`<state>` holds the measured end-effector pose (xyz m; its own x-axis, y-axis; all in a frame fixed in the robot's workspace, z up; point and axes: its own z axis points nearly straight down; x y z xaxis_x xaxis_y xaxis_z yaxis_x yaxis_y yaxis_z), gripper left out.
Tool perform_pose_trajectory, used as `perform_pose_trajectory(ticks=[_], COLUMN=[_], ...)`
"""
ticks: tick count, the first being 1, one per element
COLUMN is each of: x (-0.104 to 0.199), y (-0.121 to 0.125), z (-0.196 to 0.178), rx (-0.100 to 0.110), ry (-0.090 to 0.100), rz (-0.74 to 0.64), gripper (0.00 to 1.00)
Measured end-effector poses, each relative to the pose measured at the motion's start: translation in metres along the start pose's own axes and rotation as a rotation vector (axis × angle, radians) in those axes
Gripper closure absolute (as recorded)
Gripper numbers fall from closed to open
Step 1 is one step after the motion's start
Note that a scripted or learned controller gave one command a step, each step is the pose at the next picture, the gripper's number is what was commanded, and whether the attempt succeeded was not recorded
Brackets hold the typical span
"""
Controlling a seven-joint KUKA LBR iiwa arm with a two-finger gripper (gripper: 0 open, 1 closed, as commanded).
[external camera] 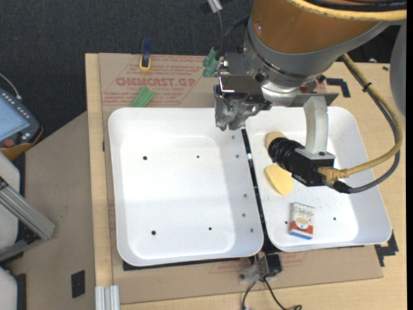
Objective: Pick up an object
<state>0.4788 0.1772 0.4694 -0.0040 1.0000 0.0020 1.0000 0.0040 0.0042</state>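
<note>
Well apart from the claw (229,116) lies the yellow wedge (280,179).

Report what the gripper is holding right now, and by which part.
Nothing shows between the gripper's fingers; it hangs over the bins' shared edge. The yellow object and small box lie in the right bin, apart from it.

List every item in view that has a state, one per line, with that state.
gripper: above the far end of the seam between the bins, nothing seen between its fingers.
yellow wedge-shaped object: lying loose in the right bin.
small printed box: lying flat in the right bin, apart from the wedge.
left bin: holds no objects.
</note>
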Motion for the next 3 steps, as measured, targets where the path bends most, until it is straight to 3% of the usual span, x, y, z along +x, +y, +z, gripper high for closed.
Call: perform_pose_trajectory(ticks=[1,2,3], x=[-0.001,0.049,0.047], y=[0.001,0.032,0.004], z=[-0.010,-0.017,0.002], rx=[-0.002,0.001,0.009], ry=[0.000,0.000,-0.004], rz=[0.001,-0.001,0.002], gripper=[1.00,1.00,1.00])
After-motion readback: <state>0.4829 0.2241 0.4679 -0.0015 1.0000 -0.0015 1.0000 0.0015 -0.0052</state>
